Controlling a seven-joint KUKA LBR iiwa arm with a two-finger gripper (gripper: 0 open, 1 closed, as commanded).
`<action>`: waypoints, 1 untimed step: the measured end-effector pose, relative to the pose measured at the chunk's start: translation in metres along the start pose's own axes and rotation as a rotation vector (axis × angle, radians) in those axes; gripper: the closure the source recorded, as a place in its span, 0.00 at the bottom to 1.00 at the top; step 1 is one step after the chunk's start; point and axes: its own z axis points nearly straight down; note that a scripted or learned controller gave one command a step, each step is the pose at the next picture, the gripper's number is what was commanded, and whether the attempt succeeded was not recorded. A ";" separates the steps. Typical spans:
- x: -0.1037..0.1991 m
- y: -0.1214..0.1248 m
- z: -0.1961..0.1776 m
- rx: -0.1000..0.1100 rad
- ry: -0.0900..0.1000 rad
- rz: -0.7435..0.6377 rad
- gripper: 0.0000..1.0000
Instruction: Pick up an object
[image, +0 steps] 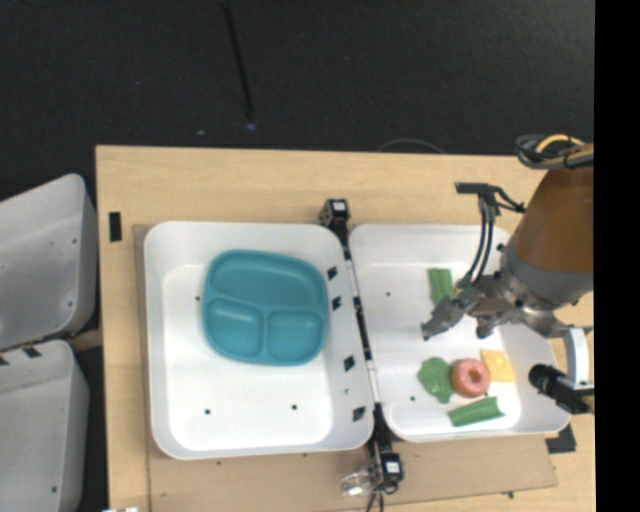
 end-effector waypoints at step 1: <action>0.000 0.003 -0.007 -0.014 -0.002 -0.003 0.00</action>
